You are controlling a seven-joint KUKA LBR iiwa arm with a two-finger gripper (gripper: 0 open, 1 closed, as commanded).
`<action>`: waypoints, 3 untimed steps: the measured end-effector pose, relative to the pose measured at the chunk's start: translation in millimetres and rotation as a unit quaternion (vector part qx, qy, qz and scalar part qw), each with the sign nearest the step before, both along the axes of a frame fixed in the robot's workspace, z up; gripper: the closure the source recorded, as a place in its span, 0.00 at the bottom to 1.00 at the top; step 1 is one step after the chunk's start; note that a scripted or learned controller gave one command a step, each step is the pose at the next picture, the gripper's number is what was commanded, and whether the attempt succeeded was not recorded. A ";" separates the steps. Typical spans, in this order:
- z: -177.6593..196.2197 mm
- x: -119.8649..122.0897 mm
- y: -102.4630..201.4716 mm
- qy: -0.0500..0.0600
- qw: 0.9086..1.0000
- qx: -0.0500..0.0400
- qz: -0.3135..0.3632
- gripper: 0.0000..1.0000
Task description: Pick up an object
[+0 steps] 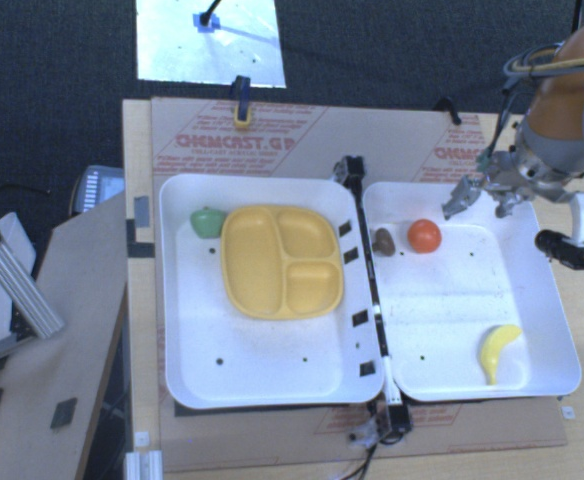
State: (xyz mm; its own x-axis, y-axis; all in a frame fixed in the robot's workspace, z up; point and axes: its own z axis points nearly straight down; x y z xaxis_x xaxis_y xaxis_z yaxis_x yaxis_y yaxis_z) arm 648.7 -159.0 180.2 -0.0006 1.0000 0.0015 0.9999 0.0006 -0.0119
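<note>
My two-finger metal claw (482, 200) hangs open, holding nothing, over the right white bin's (532, 298) far rim, beyond the round red-orange tomato (424, 236).

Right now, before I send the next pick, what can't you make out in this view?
- Gripper: too small and blurred to tell finger state.
- Green fruit: right side hidden behind the yellow tray.
- Brown object: too small to identify.
- Arm: cut off by the right edge.
</note>
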 end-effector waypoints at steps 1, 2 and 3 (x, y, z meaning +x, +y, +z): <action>8.7 3.1 0.4 -0.007 1.000 -0.001 0.001 0.00; -39.4 2.7 -9.6 -0.006 1.000 -0.001 0.000 0.00; -89.5 3.8 -9.3 -0.007 1.000 -0.001 0.001 0.00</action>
State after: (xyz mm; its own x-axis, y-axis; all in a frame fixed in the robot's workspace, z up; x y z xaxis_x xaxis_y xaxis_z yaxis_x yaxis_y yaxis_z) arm 652.5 -168.3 90.7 -0.0033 1.0000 -0.0012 1.0000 0.0033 0.0023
